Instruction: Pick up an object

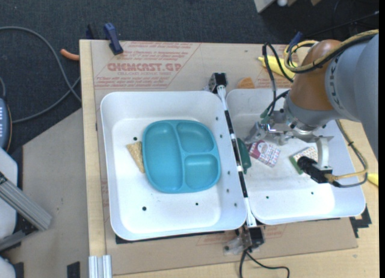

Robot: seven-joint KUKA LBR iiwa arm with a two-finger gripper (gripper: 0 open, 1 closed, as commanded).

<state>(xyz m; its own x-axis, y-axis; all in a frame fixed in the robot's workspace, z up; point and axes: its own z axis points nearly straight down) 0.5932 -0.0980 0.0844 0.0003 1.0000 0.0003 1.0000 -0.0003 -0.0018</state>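
My gripper [263,130] hangs low in the right bin [289,207], near its left side, on the grey arm with the orange band. Just below it lies a small pink and white packet [265,153], close to the gripper; whether they touch I cannot tell. A green strip [242,154] rests against the divider between the bins. A tan checkered piece [309,151] with a green bit [295,162] beside it lies further right, partly behind the wrist. In the left bin [120,204] sits a blue divided plate [180,155] on top of a tan wafer [136,153].
The bins stand on a cardboard sheet [144,66]. A blue clamp [112,38] grips the sheet's far left edge. Yellow cables [274,63] trail behind the right bin. The front half of the right bin is bare white floor.
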